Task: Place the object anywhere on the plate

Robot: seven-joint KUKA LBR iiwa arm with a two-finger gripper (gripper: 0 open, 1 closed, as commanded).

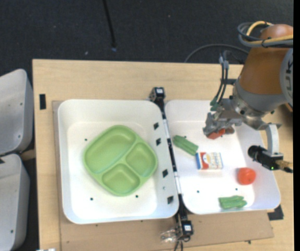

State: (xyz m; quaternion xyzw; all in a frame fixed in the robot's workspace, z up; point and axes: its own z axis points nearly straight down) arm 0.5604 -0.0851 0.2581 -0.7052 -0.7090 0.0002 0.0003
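**Plate still bare; gripper low over a red object in the right bin**

Nearest the camera, at the lower edge of the right bin, a green bean-pod toy lies just inside the bottom rim. Up and to the right of it sits a small red round object, and left of that a white carton with red and blue print. A second green piece lies tilted near the divider between the two bins.

In the left bin, centre-left of the frame, the green plate with three compartments carries nothing that I can see; the placing part of the task is not done.

Further back, in the upper part of the right bin, the gripper hangs low beneath the grey-and-orange arm that comes in from the upper right. A reddish object shows at its tip, touching or just under it. Whether it sits between the fingers I cannot tell, nor whether the gripper is spread or pressed together.

By my judgement the task is at the pickup stage: a secure grasp, the carry leftward across the divider, and the release on the plate all remain.
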